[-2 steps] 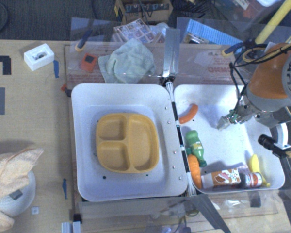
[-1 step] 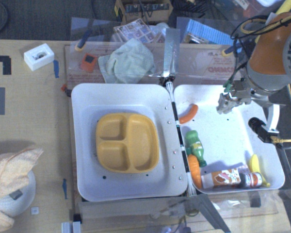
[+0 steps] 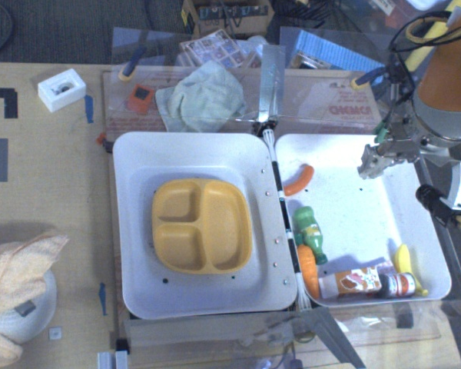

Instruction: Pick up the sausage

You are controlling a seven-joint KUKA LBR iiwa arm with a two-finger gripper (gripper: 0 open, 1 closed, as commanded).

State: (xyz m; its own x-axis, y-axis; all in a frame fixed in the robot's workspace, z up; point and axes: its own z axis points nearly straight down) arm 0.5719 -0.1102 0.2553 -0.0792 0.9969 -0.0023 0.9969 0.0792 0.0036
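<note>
Orange sausage (image 3: 298,180), right bin's left edge

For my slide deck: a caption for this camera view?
End effector above right bin; sausage lies at its far left edge.

Colours I see across the two white bins

In the left bin (image 3: 131,206) I see a mustard-yellow plate (image 3: 202,225); in the right bin (image 3: 369,214), at ten o'clock, an orange-red sausage (image 3: 299,180), below it a green bottle (image 3: 309,232), an orange carrot (image 3: 309,272), a bottle with a red-orange label and red cap (image 3: 367,284), and a yellow banana (image 3: 404,260) at five o'clock. My arm's band (image 3: 449,75) is orange over a grey gripper (image 3: 378,160). A pale green cloth (image 3: 203,96) lies at twelve o'clock of the left bin.
</note>
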